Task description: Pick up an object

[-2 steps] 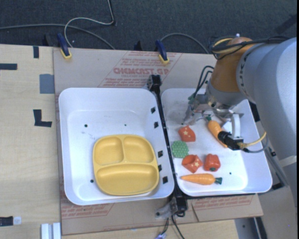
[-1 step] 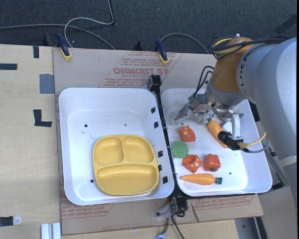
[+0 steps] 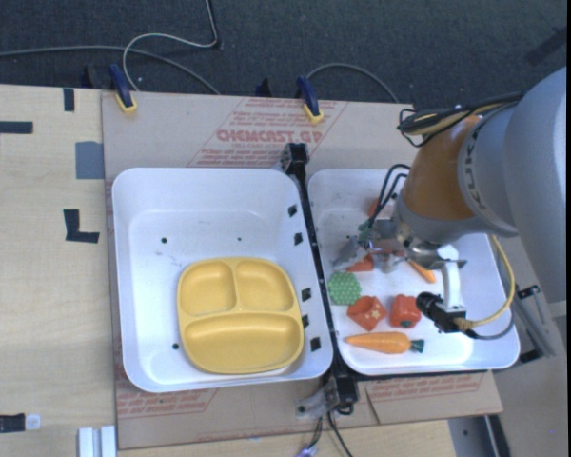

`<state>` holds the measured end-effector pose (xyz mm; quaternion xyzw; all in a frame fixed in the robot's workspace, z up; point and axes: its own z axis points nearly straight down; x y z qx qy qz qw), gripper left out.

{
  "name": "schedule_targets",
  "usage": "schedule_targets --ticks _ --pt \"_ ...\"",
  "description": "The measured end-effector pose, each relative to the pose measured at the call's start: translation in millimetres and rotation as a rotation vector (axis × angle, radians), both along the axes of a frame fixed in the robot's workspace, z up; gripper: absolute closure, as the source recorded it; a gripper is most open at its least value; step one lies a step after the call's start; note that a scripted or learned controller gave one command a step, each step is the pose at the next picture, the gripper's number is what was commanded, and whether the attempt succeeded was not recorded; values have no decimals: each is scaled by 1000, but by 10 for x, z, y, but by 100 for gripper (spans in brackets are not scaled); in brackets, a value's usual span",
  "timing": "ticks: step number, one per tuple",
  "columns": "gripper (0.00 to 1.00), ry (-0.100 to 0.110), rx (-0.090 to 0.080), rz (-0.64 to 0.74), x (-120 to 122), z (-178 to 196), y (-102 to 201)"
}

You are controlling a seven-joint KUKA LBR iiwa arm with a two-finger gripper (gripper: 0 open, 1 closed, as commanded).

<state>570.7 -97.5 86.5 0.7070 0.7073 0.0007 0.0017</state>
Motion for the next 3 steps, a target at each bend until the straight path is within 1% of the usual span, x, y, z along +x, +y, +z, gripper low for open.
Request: schedule_targets --ticks 1,2,3 --pt "0 4 1 0 294 113 -338" --pt "0 0 1 2 698 -2 -335" --pt "0 1 1 0 0 -1 -74"
